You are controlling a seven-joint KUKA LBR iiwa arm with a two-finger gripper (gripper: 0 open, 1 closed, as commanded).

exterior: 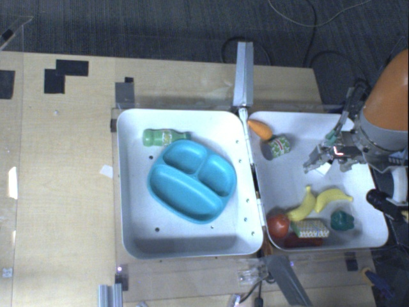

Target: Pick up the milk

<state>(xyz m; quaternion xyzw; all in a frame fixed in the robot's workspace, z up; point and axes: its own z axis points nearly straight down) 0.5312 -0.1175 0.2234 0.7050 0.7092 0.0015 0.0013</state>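
Note:
My gripper (324,155) hangs over the middle of the right bin (300,123), reaching in from the right under the orange band. A small white object (324,167), possibly the milk, shows just beneath the gripper. Whether it is gripped or simply lies on the bin floor is unclear. A small printed box (310,229) lies flat at the front of the same bin, well below the gripper.
The right bin also holds a carrot (260,128), a green can (278,146), two bananas (319,201), a red fruit (278,225) and a teal object (342,220). A blue divided plate (192,180) and a green bottle (163,136) lie in the left bin (134,222).

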